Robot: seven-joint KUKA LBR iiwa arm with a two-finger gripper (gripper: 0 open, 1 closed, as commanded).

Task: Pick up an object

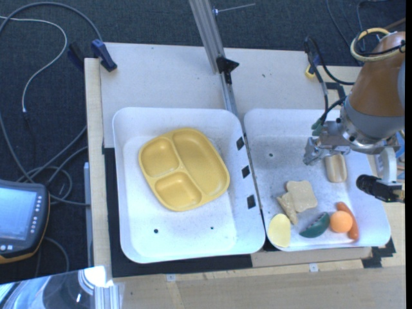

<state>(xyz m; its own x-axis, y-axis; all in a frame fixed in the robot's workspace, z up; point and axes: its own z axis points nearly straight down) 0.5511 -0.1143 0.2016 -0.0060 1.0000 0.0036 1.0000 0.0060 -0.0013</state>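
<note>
Bread-coloured cylinder (335,168) sits just beside my gripper (320,148), a little below and to its right in the right bin (270,134), long axis running up-down. Whether my gripper is parted or closed, I cannot tell.

No readable text, labels or numbers anywhere.

**Around the bins**

Well to the left of the gripper (320,152), a white bin (125,192) bears a yellow divided plate (183,169). Up and left of the gripper, a metal pole (203,15) slants over the bench (167,76). Farther left are a blue clamp (103,54), loose cables (45,37) and a screen (19,217).
</note>
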